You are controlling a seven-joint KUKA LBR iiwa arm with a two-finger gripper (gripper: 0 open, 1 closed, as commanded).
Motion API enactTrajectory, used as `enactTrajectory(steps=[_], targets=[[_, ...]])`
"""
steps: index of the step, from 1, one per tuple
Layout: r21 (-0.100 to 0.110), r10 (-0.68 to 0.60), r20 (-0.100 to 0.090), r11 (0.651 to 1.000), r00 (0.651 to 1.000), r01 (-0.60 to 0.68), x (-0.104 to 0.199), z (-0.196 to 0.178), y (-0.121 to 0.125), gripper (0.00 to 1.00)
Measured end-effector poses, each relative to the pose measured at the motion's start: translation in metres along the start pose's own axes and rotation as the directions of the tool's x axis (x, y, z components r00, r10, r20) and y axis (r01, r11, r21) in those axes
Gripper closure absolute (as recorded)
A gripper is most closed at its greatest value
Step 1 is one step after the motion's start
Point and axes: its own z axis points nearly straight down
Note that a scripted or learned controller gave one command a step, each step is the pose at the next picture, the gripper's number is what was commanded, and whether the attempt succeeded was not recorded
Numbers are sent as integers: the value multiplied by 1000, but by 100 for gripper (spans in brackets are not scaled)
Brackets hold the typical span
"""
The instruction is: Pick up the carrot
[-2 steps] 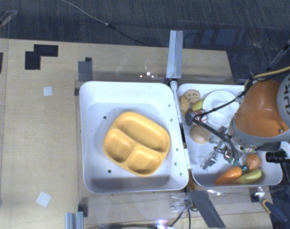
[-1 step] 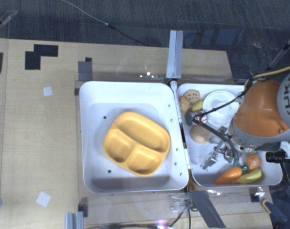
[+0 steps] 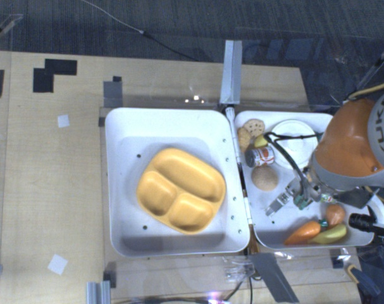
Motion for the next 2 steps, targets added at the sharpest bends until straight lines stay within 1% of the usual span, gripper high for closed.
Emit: enactTrajectory(steps=[1,2], targets=[[0,0,0,1000,1000,0,0,0,0,0],[4,216,-3,976,976,-216,-10,31,-10,0]])
